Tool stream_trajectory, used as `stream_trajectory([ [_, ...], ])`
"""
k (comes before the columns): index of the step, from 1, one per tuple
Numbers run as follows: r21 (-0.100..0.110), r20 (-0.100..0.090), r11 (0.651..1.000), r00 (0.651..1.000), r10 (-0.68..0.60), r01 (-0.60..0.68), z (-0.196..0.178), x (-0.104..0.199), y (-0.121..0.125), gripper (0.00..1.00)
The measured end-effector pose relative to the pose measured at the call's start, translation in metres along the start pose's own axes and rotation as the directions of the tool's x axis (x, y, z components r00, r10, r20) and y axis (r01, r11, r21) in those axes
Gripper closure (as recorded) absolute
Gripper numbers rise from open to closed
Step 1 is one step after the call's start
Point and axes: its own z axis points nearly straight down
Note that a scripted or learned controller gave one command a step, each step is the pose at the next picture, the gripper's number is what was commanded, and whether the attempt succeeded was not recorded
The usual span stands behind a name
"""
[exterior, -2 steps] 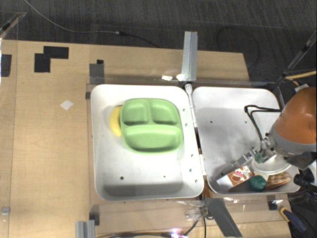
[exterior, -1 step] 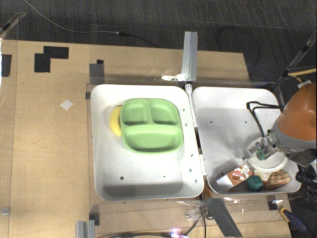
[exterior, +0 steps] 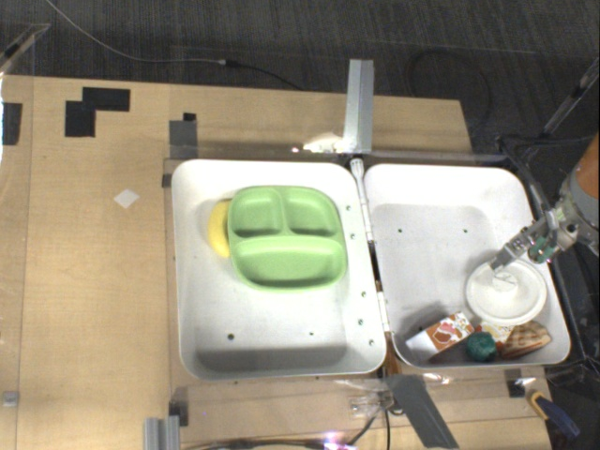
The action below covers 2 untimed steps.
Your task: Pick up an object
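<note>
Reaching stage: gripper (exterior: 500,262) low over white lid (exterior: 506,293), near-right corner of right bin (exterior: 441,204); claw state, cannot tell; next needs firm closure before lifting

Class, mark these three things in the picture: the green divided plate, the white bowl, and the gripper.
green divided plate (exterior: 285,236): camera view, centre ridge between compartments.
white bowl (exterior: 506,293): camera view, inside of the bowl.
gripper (exterior: 503,260): camera view, tip above the bowl's rim.
</note>
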Motion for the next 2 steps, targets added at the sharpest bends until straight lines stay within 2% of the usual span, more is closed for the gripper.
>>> stream_trajectory([
  [1, -0.001, 0.0, 0.987, 0.987, -0.163, 0.163, -0.0387, 0.042, 0.027, 1.0],
  [2, -0.001, 0.0, 0.987, 0.987, -0.163, 0.163, -0.0387, 0.042, 0.027, 0.0],
])
